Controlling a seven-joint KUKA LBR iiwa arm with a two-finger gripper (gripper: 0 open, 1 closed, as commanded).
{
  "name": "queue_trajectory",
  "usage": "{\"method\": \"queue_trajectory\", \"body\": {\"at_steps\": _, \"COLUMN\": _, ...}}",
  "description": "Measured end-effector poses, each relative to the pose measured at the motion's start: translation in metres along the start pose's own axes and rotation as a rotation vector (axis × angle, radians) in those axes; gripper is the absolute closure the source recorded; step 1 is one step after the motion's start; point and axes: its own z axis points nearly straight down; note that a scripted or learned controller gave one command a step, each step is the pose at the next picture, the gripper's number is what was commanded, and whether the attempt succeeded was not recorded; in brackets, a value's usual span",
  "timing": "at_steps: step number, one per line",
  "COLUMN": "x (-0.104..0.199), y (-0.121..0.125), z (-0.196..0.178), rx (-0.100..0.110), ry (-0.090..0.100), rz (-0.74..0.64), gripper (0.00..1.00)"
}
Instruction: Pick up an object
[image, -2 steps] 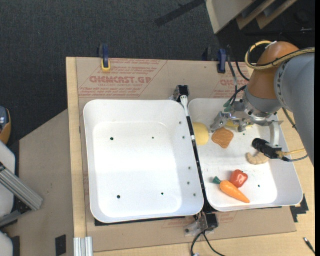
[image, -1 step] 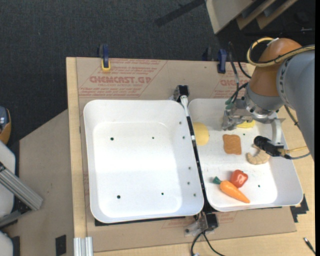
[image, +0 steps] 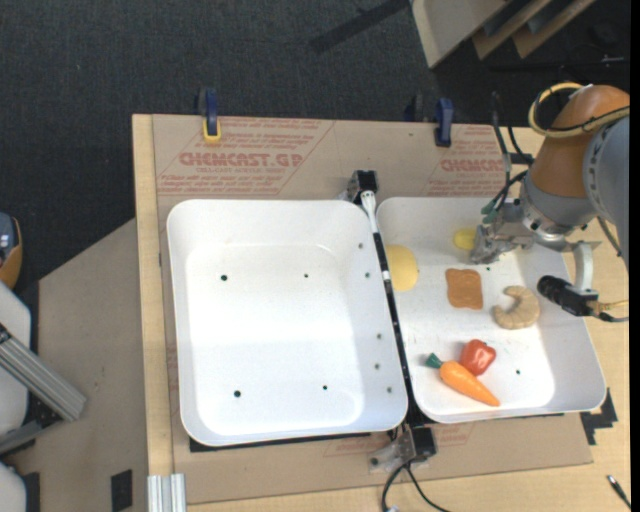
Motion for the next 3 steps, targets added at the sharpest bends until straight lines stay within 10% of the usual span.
{"method": "queue_trajectory", "body": {"at_steps": 1, "x": 0.097, "y": -0.003, "z": -0.214, "rx": -0.019, "ry": 0.003, "rz": -0.012, "gripper": 1.00}}
{"method": "queue_trajectory", "body": {"at_steps": 3, "x": 0.253, "y": 0.022, "z": -0.124, "rx": 0.010, "ry": 0.008, "rz": -0.013, "gripper": 1.00}}
